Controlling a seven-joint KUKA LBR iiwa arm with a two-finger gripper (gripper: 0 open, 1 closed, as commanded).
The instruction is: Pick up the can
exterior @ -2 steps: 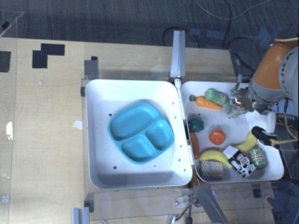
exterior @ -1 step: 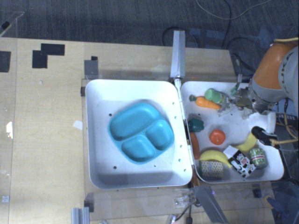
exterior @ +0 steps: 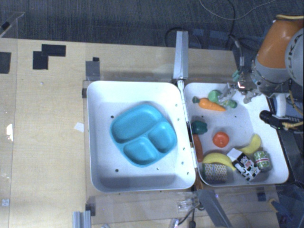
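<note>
Nearest the camera, along the front rim of the right white bin (exterior: 280, 177), lie a grey mesh scrubber-like item (exterior: 216, 173), a yellow banana (exterior: 217, 159) touching it from above, a black-and-white patterned carton (exterior: 247, 167), and the small green-labelled can (exterior: 262, 160). The can sits in the bin's front right corner, just beside the carton and touching the lower end of a second yellow banana (exterior: 252, 143).

Largest items follow. The left white bin (exterior: 99, 127) holds a blue three-compartment plastic tray (exterior: 143, 134), set at a tilt near its centre. The grey arm with orange band (exterior: 280, 44) enters from the right, over the rear right corner of the right bin.

The two-finger gripper (exterior: 233, 93) hangs over the bin's rear area, just beside a green round item (exterior: 214, 96) and an orange toy carrot (exterior: 211, 105). Whether its fingers are spread or closed cannot be told; nothing is visibly between them. It stands well apart from the can.

Smaller items: a red-orange round fruit (exterior: 220, 138) mid-bin, a dark teal object (exterior: 199, 127) by the left wall, and a reddish-brown oblong piece (exterior: 197, 148) beneath it.
</note>
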